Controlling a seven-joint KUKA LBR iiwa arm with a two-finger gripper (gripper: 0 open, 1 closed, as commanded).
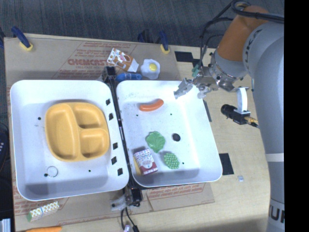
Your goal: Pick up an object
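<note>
**Nothing picked yet: gripper at the right bin's far corner, all objects lying loose**

The gripper [190,88] hangs over the far right corner of the right bin [205,129], at the rim; its two grey fingers look slightly spread, with nothing between them, though they are small and blurred here, so I hold that loosely; no object is lifted, and by my judgement the pick has not begun.

Taking the right bin as the landmark: the sausage [151,105] lies in its far half, near the middle, left of the gripper and apart from it; it is the nearest candidate; the green leaf [155,141] lies nearer the front, about the centre; a dark disc [175,137] sits just right of the leaf; the green dotted piece [171,160] lies in front of the leaf, toward the front wall; the red packet [146,161] lies at the front left, just beside the dotted piece.

Left of that bin stands the left bin [24,129], which bears a yellow tray [77,129]; beyond the right bin's far left corner, on the bench, lie a yellow-and-white toy [150,67] and a printed packet [118,58].

What is left, as I judge it, is the whole task: move over one object, descend, close on it, and raise it clear of the bin floor; the sausage would need a short move left and a drop.
</note>
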